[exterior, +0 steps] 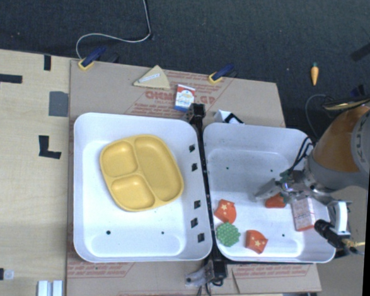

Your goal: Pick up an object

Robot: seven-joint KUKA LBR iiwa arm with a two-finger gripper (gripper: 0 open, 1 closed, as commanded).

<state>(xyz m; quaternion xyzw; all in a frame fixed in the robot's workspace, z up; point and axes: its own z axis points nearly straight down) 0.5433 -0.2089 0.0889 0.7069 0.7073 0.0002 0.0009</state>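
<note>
Arm reaching into the right bin (248, 142) from 3 o'clock

The jaws (271, 196) sit at a small orange-red piece (274, 203); whether they are open or closed, I cannot tell. At 7 o'clock lie an orange toy (225, 211), green toy (227, 234) and another orange toy (255, 241)

The arm (343, 149) is reaching in from the right, wrist bent low. The gripper (271, 196) is pointing leftward.

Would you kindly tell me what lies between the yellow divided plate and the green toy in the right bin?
In the camera view, the black divider where the two bins meet lies between the yellow plate and the green toy.
</note>
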